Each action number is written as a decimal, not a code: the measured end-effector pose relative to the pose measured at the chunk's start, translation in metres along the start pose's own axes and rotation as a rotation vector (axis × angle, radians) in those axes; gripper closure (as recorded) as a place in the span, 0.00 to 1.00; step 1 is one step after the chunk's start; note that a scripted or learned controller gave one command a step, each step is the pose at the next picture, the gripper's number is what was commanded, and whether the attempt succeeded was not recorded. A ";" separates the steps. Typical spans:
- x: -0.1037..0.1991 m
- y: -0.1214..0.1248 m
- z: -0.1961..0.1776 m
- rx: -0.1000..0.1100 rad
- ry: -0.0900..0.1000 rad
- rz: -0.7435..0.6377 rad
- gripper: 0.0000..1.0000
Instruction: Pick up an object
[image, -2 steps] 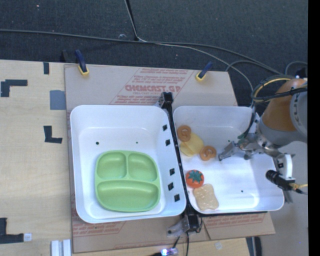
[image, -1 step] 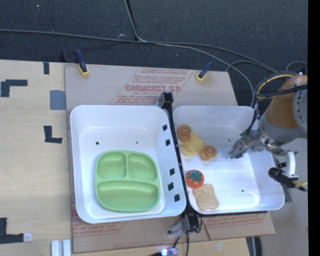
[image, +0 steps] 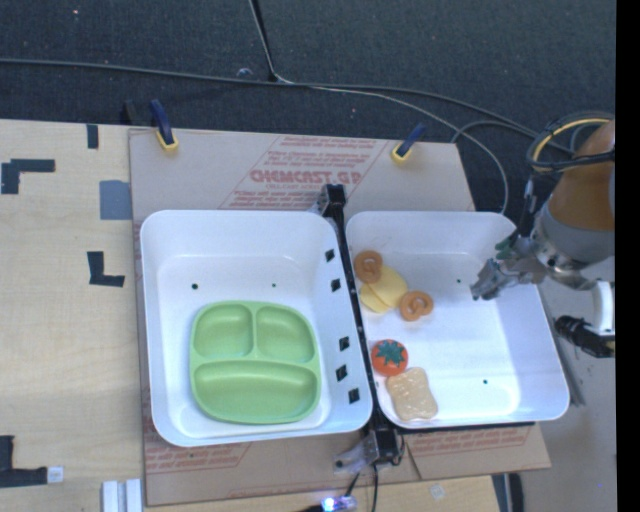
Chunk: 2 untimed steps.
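Over the right bin's (image: 520, 395) far right side: pincer (image: 487, 284), small and dark, grip state impossible to tell; nothing seen in it. Along that bin's left side: two pretzels (image: 369, 265) (image: 417, 305), yellow slice (image: 384, 292) between them, tomato (image: 390, 356), toast (image: 412, 394). Left bin (image: 165, 260): green tray (image: 255, 362). Arm (image: 580, 215) cut off at right.

arm (image: 580, 200) cut off at right edge, gripper (image: 487, 284) perhaps empty, fingers too small

Grey arm (image: 575, 235) with orange band, yellow and black cables, dark metal pincer (image: 487, 284).
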<state>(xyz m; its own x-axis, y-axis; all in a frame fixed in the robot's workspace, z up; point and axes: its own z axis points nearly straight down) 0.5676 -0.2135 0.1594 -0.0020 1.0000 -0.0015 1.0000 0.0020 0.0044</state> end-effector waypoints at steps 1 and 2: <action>-0.005 0.001 -0.063 -0.001 -0.001 0.001 1.00; -0.005 0.002 -0.099 0.001 0.000 0.000 1.00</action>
<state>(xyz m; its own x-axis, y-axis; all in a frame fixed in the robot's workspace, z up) 0.5693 -0.2182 0.2586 -0.0017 1.0000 -0.0017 1.0000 0.0017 0.0031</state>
